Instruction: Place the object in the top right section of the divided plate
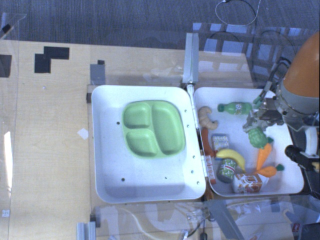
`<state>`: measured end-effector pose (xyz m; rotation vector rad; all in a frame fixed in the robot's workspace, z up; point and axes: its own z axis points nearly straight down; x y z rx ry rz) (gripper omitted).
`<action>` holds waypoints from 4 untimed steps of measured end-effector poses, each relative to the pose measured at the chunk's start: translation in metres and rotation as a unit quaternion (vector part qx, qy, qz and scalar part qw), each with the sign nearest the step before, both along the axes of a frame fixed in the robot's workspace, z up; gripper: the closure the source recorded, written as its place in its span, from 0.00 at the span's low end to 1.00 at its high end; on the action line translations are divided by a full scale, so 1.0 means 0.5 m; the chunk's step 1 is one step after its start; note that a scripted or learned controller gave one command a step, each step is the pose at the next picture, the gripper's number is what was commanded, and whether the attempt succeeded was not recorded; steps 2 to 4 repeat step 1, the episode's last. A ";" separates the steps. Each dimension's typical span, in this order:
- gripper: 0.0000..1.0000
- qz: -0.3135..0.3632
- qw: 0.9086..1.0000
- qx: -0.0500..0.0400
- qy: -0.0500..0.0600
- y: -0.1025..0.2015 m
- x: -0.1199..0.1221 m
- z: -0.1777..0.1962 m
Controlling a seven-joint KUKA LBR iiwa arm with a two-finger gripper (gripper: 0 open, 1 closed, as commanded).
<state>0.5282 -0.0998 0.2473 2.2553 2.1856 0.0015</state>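
The green divided plate (152, 128) lies in the left white bin (107, 179), with two small sections on its left and one long section on its right, all bare. My gripper (256, 123) hangs over the right part of the right bin (295, 184), under the orange band of the arm. Directly below and touching its tip in this view is a green leafy toy vegetable (258, 138). Whether the toy is held is hidden by the wrist.
The right bin holds a green bottle (235, 107), a beige knobbly toy (205, 117), a red sausage (204, 140), a small packet (220, 142), a banana (231, 157), a can (226, 171), a juice box (247, 184) and two carrots (263, 156). A metal divider (190, 59) stands behind the bins.
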 end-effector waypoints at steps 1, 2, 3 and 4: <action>0.00 0.000 1.000 0.000 0.000 0.000 0.000 0.000; 0.00 0.000 1.000 0.000 0.000 0.000 0.000 0.000; 0.00 0.000 1.000 0.000 0.000 0.000 0.000 0.000; 0.00 0.000 1.000 0.000 0.000 0.000 0.000 0.000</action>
